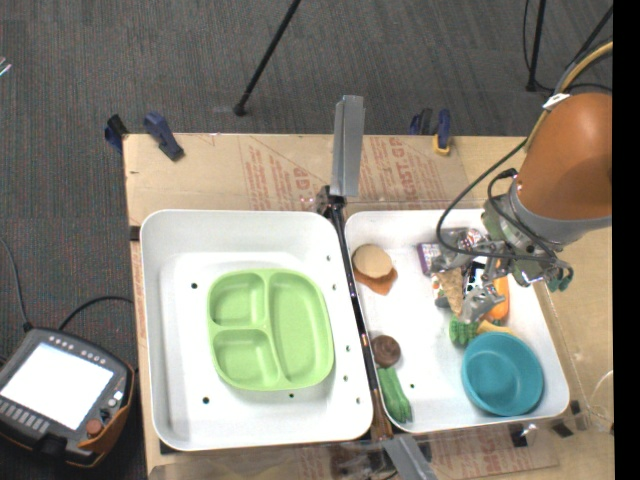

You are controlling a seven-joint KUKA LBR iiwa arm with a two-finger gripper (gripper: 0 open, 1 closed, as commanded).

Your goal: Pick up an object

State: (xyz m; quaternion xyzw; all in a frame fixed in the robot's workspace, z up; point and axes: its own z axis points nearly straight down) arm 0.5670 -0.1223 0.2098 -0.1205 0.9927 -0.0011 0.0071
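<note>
Right bin (425, 420): bowl (502, 373), cucumber (394, 393), clutter.

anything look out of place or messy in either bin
Nothing looks spilled or broken. The green three-compartment plate lies flat in the left white bin. The right white bin is cluttered: the teal bowl, a dark green pickle-shaped toy and others crowd together.

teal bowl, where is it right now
The teal bowl sits in the near right corner of the right bin in the camera view, just below the carrot and the arm's wrist.
</note>
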